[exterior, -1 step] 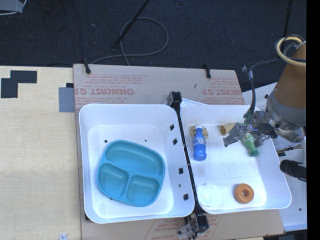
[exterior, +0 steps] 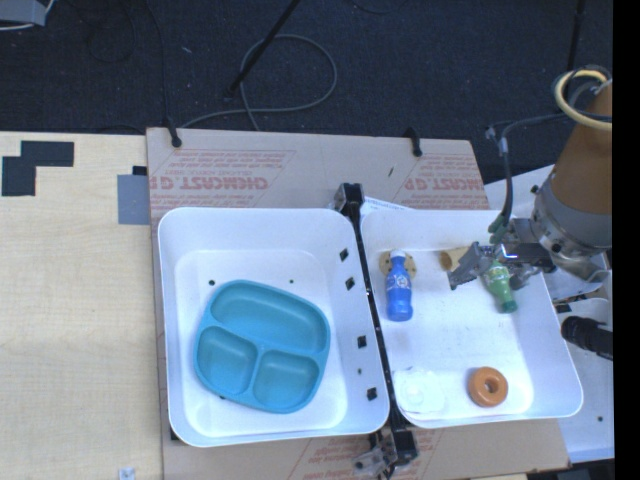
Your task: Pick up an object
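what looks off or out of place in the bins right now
Nothing looks spilled or broken. The blue bottle lies on its side in the right bin, and a green bottle lies tilted by the tool. The blue divided plate sits askew in the left bin.

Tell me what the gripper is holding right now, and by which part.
It cannot be told. The gripper sits right at the green bottle in the right bin, but the view does not show the bottle between its fingers.

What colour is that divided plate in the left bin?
Light blue; the camera view shows the divided plate clearly.
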Robot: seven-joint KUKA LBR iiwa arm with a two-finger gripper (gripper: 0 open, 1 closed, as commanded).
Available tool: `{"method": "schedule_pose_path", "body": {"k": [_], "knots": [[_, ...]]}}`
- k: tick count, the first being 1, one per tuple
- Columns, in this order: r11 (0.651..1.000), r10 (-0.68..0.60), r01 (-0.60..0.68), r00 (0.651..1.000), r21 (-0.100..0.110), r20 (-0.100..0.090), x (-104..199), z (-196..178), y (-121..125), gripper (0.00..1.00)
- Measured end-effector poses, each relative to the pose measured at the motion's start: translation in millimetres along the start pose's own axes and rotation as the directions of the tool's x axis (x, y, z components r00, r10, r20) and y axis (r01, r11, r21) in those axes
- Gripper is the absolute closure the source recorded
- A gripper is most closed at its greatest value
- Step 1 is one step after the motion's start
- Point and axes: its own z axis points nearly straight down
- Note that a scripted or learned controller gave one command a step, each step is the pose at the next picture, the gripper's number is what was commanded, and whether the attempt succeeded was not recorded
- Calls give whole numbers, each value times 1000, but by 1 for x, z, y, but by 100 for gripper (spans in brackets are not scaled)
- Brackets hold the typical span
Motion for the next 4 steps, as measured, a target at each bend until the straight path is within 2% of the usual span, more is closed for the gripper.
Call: {"method": "schedule_pose_path", "body": {"k": [1, 3, 4], "knots": [[1000, 0, 0, 1000, 8, -2, 5, 64, -2, 0], [1000, 1, -1, 1000, 9, -2, 10, 190, 0, 0], [1000, 8, -8, 1000, 6, -2, 8, 177, 1, 100]]}}
